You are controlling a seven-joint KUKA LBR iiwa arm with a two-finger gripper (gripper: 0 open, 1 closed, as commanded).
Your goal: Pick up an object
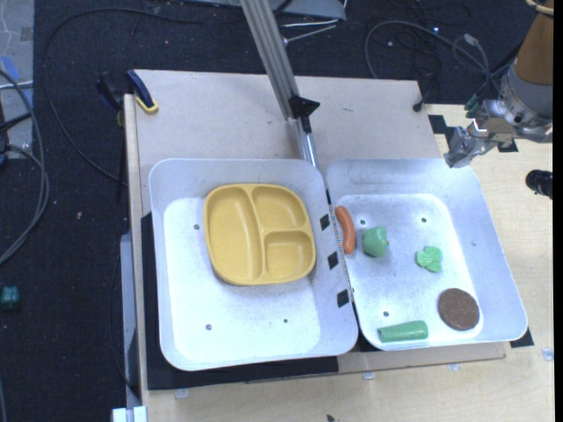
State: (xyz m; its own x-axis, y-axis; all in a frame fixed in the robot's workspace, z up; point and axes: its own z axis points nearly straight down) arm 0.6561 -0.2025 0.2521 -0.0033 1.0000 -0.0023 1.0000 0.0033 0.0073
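The right bin [479,236] holds an orange sausage [346,229] at its left wall, a green block [376,242] beside it, a small green piece [429,258], a brown disc [458,309] and a green cylinder [403,331] near the front. My gripper [461,150] hangs above the bench just past the right bin's far right corner, well apart from all of these. Nothing shows between its fingers.
The left bin [176,315] carries a yellow divided plate [260,233]. A slanted metal pole [274,47] runs down to the gap between the bins. A blue and yellow tool [141,91] lies at the bench's far left corner.
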